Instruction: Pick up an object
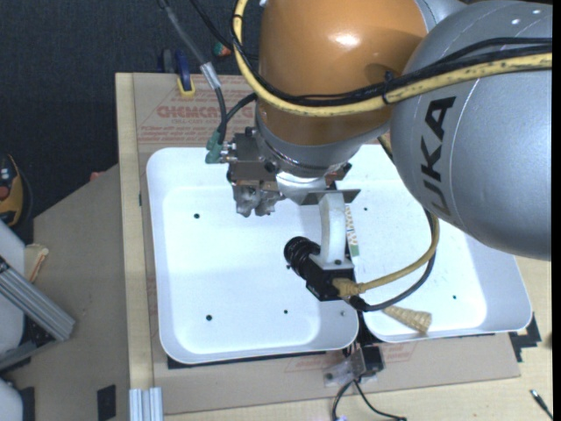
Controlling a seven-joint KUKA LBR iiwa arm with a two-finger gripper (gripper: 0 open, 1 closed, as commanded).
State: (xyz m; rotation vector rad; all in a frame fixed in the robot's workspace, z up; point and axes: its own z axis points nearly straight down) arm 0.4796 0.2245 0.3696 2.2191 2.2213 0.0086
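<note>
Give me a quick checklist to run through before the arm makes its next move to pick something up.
1. Gripper over left bin: ok.
2. Something visible between its fingers: not ok.
3. Fingers open or shut: cannot tell.
4. Target visible in left bin: not ok, white floor and dark dots.
5. Tan cone-shaped object at right bin's near edge, away from gripper: ok.
6. Yellow cable hanging over bins: not ok, possible snag.

camera view: looking down at a slant from above the bench | sitting close behind the arm (438,103), which is entering from the right | taking in both white bins (175,261)
</note>
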